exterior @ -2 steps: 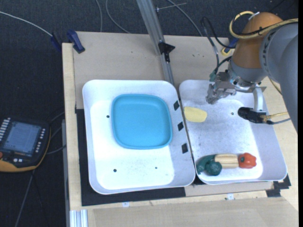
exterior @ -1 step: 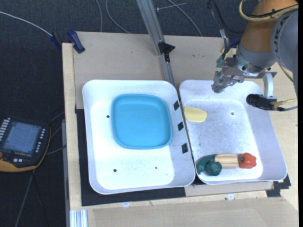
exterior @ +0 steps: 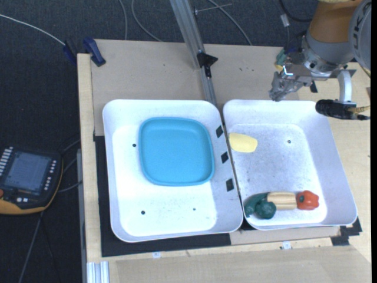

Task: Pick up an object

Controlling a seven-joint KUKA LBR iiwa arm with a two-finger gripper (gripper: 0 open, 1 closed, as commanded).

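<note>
In the right bin [exterior: 330,152] a yellow lemon-like piece [exterior: 242,142] lies near the left wall at the back. Along the front wall lie a dark green object [exterior: 261,207], a tan stick-shaped piece [exterior: 282,200] and a red tomato-like piece [exterior: 307,200], close together in a row. My gripper [exterior: 283,91] hangs above the back rim of the right bin, pointing down, well away from all these objects. Nothing shows between its fingers.
The left bin [exterior: 118,158] holds a light blue square plate [exterior: 176,151]. A slanted metal pole [exterior: 189,28] rises behind the bins. A black clamp-like part [exterior: 336,108] sticks out at the right bin's back right corner. A handheld pendant [exterior: 26,175] lies off the bench at left.
</note>
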